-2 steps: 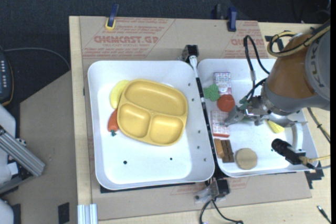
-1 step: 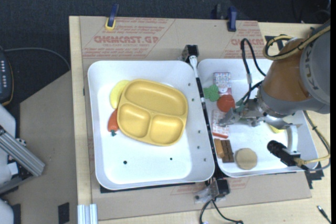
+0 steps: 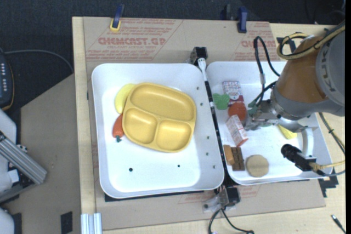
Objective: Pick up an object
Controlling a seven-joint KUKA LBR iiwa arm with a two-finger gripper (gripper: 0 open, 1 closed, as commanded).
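While the grey arm (image 3: pixel 301 82) reaches across the right bin (image 3: pixel 271 145), its tool (image 3: pixel 256 118) hangs low over the bin's middle; whether it is released or clenched cannot be told from this angle. Just beside the tool, toward the dividing wall, lie a red and white packet (image 3: pixel 236 130) and a red piece (image 3: pixel 237 109); a green piece (image 3: pixel 221 100) and a small labelled packet (image 3: pixel 231 87) sit farther up. Nearer the front rim rest a brown block (image 3: pixel 236 157) and a round tan disc (image 3: pixel 256 165), close together; a yellow piece (image 3: pixel 288 131) shows partly under the wrist. These things crowd the bin's left half; bare floor lies between the disc and the tool. The left bin (image 3: pixel 159 175) carries a yellow divided tray (image 3: pixel 158 117), with a yellow thing (image 3: pixel 123 96) and an orange carrot-like thing (image 3: pixel 118 127) at its left edge; the front of that bin is open. Both bins stand on the bench (image 3: pixel 164 35).
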